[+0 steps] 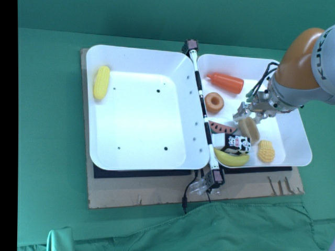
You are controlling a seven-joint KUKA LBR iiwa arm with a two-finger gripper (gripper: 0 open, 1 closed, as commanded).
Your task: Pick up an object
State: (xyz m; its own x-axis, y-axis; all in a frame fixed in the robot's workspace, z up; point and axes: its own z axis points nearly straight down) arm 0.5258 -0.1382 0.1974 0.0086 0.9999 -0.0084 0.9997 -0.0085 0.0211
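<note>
gripping fingers of the gripper (248, 120) were closed on a tan bread roll (249, 129) in the right bin (293, 132). just below the roll sat a small milk carton (238, 143), a banana (231, 158) and a short corn piece (266, 151). a donut (214, 102) and an orange bottle (225, 82) lay farther up. a long corn cob (101, 82) lay alone in the left bin (137, 114).
</note>
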